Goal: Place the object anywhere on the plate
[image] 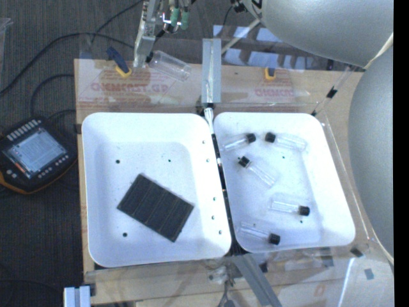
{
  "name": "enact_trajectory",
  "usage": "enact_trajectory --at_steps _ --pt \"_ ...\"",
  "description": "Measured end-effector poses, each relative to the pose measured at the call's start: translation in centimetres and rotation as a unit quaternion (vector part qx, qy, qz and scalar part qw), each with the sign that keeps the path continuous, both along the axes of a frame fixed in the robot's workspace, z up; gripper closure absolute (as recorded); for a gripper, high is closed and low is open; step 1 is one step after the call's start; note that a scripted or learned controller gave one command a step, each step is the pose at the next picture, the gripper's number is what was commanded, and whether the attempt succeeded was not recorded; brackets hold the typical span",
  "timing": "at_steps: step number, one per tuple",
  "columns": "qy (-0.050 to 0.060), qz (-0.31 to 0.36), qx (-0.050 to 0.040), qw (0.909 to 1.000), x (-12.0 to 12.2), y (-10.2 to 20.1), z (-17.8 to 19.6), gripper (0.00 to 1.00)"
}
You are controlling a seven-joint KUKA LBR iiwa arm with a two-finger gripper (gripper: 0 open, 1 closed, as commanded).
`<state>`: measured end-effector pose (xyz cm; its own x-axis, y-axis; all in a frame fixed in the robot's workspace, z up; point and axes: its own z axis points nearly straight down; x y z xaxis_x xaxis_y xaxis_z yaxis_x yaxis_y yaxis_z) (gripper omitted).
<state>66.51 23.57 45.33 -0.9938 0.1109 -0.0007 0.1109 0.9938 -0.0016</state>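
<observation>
Arm (319,11): grey, bulks over the scene up and right of the plate, reaching to the far side of the bench (255,89). Left bin (96,171): white and shallow, contains the plate. Right bin (332,190): white and shallow, directly right of the plate across the shared rims. Plate (155,208): dark, ribbed, rectangular, lying flat and askew on the floor of the left bin, with nothing resting on it. Handheld controller (35,152): on the floor well left of the plate, slightly farther back. Gripper (144,57): far beyond the plate and a little left of it, past the left bin's back rim; its fingers look drawn in narrow on the capped end of a held vial (171,64). That vial is clear and tilted, its body sticking out rightward from the fingertips above the bench. Loose vials: five, clear with black caps, all in the right bin to the right of the plate, e.g. the nearest vial (255,169). Step in hand, as judged: transport, with the object lifted but not yet over the plate. The next move calls for carrying it toward the camera into the left bin, lowering close over the plate, and releasing gently, since a round vial may roll off.
</observation>
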Motion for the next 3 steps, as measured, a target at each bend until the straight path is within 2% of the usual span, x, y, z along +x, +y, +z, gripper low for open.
enact_trajectory --at_steps 3 --pt "-0.001 -0.001 0.0002 1.0000 0.5 0.2 2.2 1.00"
